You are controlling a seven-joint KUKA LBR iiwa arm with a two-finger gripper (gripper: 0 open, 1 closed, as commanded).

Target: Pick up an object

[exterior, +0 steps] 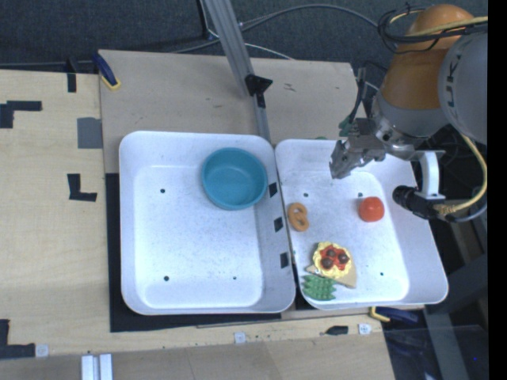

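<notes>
The right bin (404, 267) holds a red tomato-like ball (371, 209), a small brown pretzel (298, 217), a yellow pizza slice with red toppings (333, 261) and a green leafy piece (319, 287). A blue bowl (234, 178) sits in the left bin (182, 267) near its far right corner. My gripper (342, 169) hangs over the far part of the right bin, up and left of the red ball, with nothing seen between its fingers.
A grey pole (238, 54) slants down to the gap between the bins. Black cables loop around the arm's orange band (420, 70) at the upper right. A black-and-white fitting (424, 192) sits at the right bin's right rim.
</notes>
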